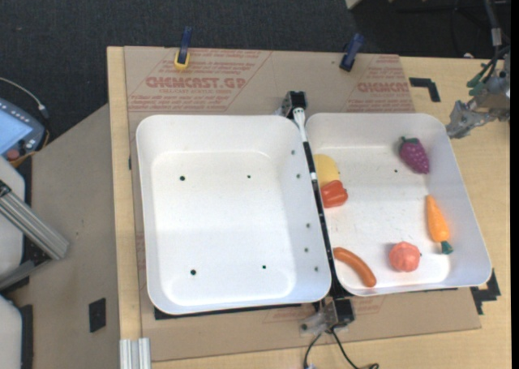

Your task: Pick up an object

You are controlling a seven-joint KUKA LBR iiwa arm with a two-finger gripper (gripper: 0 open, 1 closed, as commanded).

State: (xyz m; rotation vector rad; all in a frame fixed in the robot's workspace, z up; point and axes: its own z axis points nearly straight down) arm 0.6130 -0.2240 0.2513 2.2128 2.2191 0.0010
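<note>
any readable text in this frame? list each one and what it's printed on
"CHEMCAST GP" in red, on the brown protective sheet behind the left bin; the last letters are soft, so GP is my best reading.
Same red print, cut off and blurred, on the sheet behind the right bin: starts "CHEMCAST", rest unreadable.
Smaller red lines under both logos: too small to read.
No text on the bins or toy food.

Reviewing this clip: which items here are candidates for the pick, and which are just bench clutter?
Candidates for the pick, all in the right bin:
purple grapes
carrot
pink round fruit
sausage
red pepper
yellow piece

Just lying about:
left bin
yellow clamp
blue clamp

The claw sits beyond the right bin's far corner.
</note>
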